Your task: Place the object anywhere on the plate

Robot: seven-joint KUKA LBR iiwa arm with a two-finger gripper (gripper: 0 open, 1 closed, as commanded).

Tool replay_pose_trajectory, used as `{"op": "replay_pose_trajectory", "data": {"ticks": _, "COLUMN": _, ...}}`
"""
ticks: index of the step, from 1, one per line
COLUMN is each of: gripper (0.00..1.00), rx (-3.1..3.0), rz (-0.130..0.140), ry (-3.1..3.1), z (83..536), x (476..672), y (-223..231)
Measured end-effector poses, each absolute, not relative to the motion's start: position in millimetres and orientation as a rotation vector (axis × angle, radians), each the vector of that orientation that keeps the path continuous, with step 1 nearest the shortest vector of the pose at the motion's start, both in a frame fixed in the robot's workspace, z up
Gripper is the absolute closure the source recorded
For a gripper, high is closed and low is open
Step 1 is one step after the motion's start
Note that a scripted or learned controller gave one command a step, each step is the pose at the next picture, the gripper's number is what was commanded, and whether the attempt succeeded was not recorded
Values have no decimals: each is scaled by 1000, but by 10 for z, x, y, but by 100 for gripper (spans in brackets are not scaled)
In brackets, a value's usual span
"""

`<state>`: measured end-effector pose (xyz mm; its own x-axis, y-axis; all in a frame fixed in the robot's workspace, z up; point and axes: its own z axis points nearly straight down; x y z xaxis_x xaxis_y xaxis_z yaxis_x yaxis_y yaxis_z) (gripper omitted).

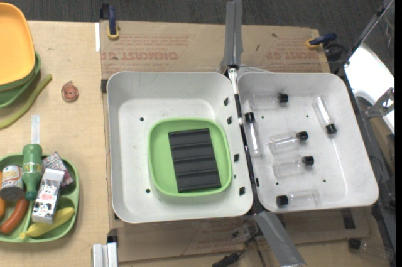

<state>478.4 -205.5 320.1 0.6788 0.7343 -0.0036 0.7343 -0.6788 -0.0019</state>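
Clear plastic vials with black caps are seen scattered across the right bin (352,152), all lying on their sides and apart from one another: one vial (289,141) near the middle, another (293,164) just below it, one (298,199) by the near wall, one (324,115) slanted toward the far right, one (252,134) laid along the left wall, and a black cap (282,98) spotted near the far side. None of them is found on the green plate (158,162), which is set in the left bin (125,134) with a dark ribbed block (195,160) resting on it. How the gripper's jaws stand cannot be told. Brown cardboard (163,49) is spread under both bins. Off to the left, a green tray (63,218) of toy food and stacked yellow dishes (12,46) are noted.
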Motion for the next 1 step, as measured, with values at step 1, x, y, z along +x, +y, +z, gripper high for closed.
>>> {"op": "replay_pose_trajectory", "data": {"ticks": 1, "gripper": 0, "rx": -2928, "rz": 7, "ry": -1136, "z": 3205, "x": 4780, "y": -2136}}
